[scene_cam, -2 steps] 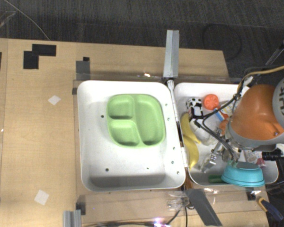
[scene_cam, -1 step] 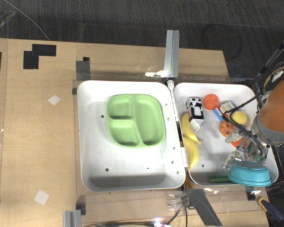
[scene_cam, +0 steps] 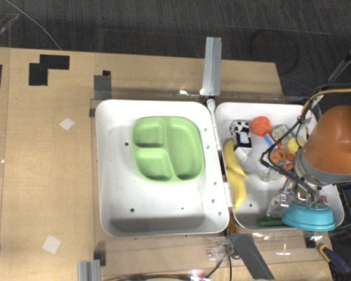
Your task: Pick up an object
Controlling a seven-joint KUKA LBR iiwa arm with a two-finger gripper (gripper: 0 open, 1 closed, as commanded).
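The hand (scene_cam: pixel 288 199), its grip state impossible to tell, hangs low in the right bin (scene_cam: pixel 254 111), with the banana (scene_cam: pixel 236 174) just left, lengthwise up the frame.

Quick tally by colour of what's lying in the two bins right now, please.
Green: 2, divided plate in the left bin, marker in the right
Yellow: 1, banana
Orange: 1, ball
Black and white: 1, toy
Teal: 1, bowl
Total: 6 that I can make out; the arm covers more.

Green tray (scene_cam: pixel 167 147), yellow banana (scene_cam: pixel 236 174), white bins (scene_cam: pixel 114 157)
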